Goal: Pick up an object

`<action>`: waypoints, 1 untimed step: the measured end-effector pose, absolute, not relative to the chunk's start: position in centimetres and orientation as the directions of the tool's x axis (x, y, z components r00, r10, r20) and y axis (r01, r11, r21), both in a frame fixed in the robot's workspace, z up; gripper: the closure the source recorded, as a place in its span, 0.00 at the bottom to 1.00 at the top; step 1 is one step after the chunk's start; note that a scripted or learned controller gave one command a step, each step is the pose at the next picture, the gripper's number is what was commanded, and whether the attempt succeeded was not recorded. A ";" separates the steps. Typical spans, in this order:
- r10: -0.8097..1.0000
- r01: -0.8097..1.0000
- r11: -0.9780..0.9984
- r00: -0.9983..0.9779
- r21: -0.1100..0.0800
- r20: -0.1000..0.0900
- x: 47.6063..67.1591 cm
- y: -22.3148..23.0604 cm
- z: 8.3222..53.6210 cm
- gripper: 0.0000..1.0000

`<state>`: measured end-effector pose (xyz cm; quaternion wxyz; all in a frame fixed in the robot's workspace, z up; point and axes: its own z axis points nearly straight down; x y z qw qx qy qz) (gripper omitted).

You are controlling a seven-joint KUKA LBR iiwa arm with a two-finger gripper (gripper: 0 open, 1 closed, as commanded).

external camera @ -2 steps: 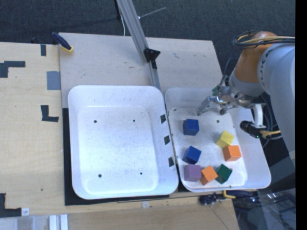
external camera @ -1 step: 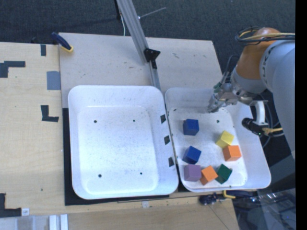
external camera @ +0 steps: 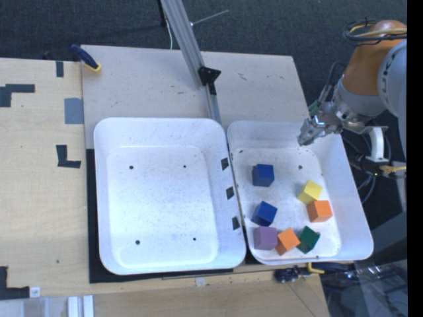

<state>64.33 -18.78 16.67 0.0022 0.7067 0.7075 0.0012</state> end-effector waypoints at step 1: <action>1.000 1.000 0.003 -0.002 0.006 -0.002 65.0 -19.5 22.4 1.00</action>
